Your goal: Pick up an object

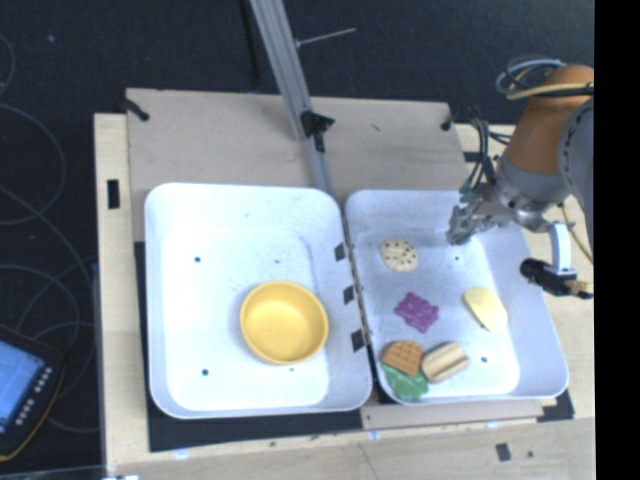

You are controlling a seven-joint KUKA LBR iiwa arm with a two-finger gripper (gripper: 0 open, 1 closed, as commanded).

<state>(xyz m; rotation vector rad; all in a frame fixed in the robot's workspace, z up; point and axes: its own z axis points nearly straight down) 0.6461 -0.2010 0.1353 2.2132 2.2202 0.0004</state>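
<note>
My gripper hangs over the back of the right bin, to the right of a round speckled cookie. Nothing shows between its tips. Further forward in the same bin lie a purple block, a pale yellow wedge, a brown waffle, a tan bread roll and a green piece under the waffle. A yellow bowl sits in the left bin.
A grey metal pole slants down from the top to the divide between the bins. A dark device with a blue screen lies off the bench at the lower left.
</note>
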